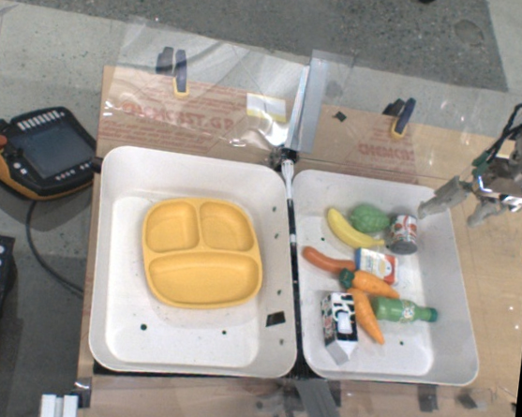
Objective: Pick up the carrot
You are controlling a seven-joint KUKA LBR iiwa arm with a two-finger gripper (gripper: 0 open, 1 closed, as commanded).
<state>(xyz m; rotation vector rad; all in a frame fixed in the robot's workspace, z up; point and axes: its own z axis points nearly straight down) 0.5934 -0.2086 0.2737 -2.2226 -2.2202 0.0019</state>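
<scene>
I see the gripper (459,207) at the right bin's (452,302) 2 o'clock rim, arm slanting in from 3 o'clock, fingers spread, holding nothing. The carrot (372,284) lies mid-bin, touching the green bottle (404,312).

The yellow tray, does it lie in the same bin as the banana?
No, the yellow tray lies in the left bin; the banana is in the right bin.

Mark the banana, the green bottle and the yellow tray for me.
banana (350,230): camera view, middle of its curved body.
green bottle (399,311): camera view, middle of its body.
yellow tray (203,277): camera view, floor of its large front compartment.
</scene>
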